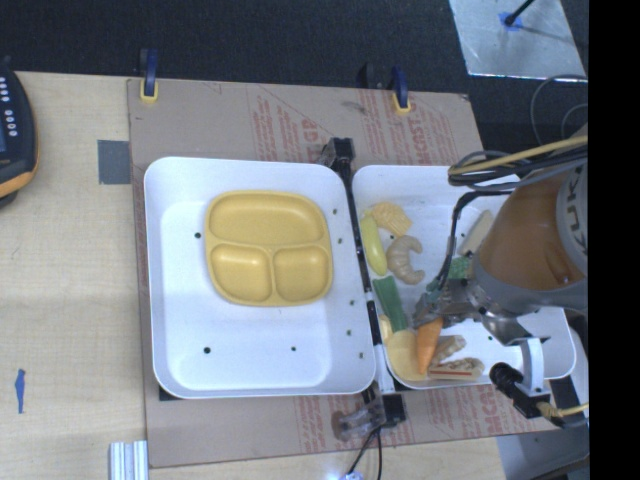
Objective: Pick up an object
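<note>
The right bin [420,180] holds several toy foods: a yellow-green oblong piece [374,246], a pale yellow ridged piece [388,216], a beige curled piece [405,259], a dark green stick [390,304], an orange carrot [427,345] and a flat sandwich-like piece [456,369]. My gripper [446,301] hangs low over the middle of this bin, just above the carrot's upper end. The arm's grey and orange body hides the bin's right half. Nothing is visibly lifted.
The left bin [175,348] carries a yellow three-compartment plate [268,245] in its upper half. A dark divider clamp [340,153] sits between the bins. Cables [510,158] arc over the right bin's far corner. A handheld controller [15,128] lies at the bench's left edge.
</note>
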Motion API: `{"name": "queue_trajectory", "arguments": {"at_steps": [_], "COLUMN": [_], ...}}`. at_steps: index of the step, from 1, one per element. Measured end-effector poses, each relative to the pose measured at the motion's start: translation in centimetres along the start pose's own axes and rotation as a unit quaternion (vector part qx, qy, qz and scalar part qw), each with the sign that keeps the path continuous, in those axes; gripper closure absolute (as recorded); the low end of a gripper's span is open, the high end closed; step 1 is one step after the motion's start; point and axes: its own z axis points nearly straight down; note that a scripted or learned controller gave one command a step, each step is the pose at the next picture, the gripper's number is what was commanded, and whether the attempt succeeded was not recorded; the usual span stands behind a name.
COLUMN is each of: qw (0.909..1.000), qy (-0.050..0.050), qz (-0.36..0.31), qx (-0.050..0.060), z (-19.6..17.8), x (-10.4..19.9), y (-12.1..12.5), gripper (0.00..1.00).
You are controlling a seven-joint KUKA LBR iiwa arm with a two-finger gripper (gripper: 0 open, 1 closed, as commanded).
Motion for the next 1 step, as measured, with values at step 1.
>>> {"name": "queue_trajectory", "arguments": {"at_steps": [1], "qw": [1.0000], "qy": [0.000], "qz": [-0.003], "qx": [-0.006], "z": [-9.34], "x": [5.61], "y": [5.45], "gripper": [1.00]}}
